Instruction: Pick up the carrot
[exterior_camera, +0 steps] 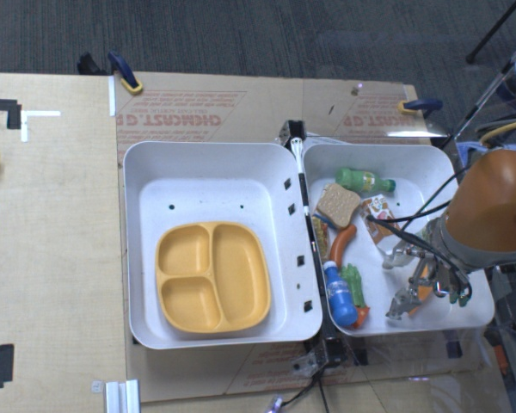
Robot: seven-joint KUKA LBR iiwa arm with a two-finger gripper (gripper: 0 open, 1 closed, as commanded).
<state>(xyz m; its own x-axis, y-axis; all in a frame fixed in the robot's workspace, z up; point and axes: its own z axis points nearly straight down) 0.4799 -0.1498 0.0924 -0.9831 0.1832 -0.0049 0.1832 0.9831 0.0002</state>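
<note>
**In the right bin: the tool and the carrot apart**

At the near edge of the right bin (464,321), we see the carrot (361,315). It lies flat, its orange end toward us and its green top pointing away, touching the blue bottle (338,292) on its left. The tool (404,286) hangs over the bin floor to the right of the carrot, near it but apart. We cannot tell whether it is released or clenched. A small orange patch shows at it, which we cannot identify.

Farther back lie a curved orange-red piece (342,243), then a slice of bread (338,204), then a green bottle (365,180) by the far wall. The left bin (146,166) holds a yellow divided plate (213,276). Both bins rest on cardboard over the table (52,231).
</note>
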